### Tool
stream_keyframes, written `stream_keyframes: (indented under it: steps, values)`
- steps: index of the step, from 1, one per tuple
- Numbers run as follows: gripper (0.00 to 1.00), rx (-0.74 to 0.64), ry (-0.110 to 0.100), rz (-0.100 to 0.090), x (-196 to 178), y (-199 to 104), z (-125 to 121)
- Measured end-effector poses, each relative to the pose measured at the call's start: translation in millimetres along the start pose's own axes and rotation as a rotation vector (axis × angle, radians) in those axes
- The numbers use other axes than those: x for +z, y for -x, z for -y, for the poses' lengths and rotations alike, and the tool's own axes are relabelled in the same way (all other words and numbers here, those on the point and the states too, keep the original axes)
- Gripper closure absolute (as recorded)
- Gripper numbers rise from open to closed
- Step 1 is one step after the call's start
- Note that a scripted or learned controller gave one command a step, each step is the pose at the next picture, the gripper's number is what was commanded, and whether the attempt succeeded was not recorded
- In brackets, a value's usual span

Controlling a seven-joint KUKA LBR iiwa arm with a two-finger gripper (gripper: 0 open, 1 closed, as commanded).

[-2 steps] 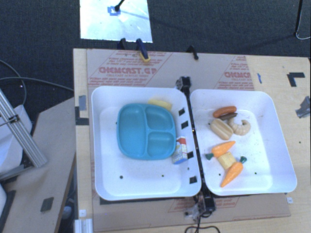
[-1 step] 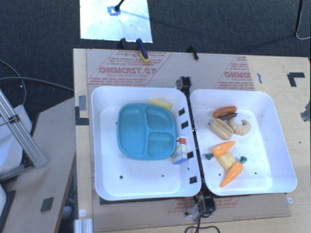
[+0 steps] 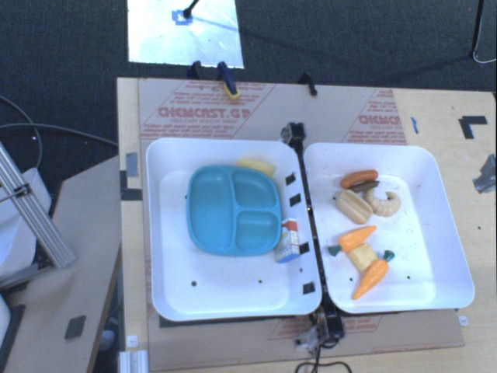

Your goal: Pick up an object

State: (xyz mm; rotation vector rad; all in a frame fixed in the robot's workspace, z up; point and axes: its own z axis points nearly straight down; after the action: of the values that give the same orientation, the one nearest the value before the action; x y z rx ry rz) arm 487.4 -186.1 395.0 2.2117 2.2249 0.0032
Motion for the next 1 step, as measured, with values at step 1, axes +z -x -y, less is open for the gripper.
stream_keyframes:
  steps: [1]
  values:
    - [1.00, 0.000, 0.000, 0.000, -7.8, -13.4, -0.1]
